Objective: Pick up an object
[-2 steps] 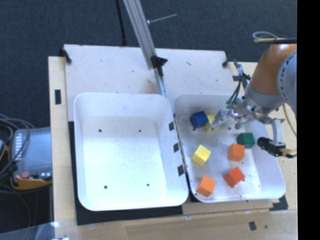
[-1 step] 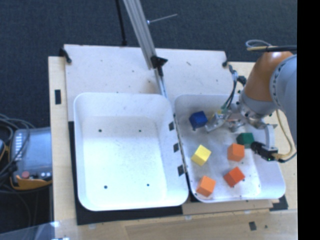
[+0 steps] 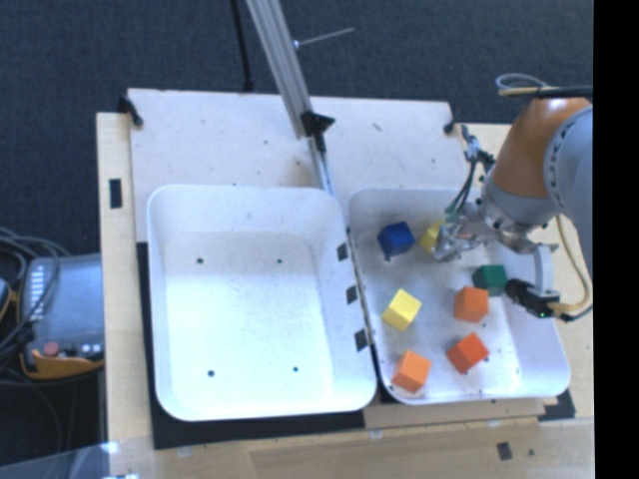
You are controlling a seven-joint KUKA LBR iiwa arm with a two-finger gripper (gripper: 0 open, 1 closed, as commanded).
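Closest to the camera, an orange cube sits by the near edge of the right bin, beside that bin's near-left corner. Just to its right lies a red-orange cube, and farther back an orange block rests near the bin's middle. Left of these, a yellow cube lies close to the bin's left wall. A blue cube stands toward the far-left part of the same bin. A dark green block lies just behind the orange block, toward the bin's right side.

At the far side of the right bin, the gripper hangs low from the grey arm with its orange band, which enters from the right. A small yellow piece shows at the gripper's left side, touching or just beside it, between the gripper and the blue cube; whether it is pinched cannot be told, nor whether the gripper is spread or pressed together.

To the left, the left bin adjoins the right one on the bench.
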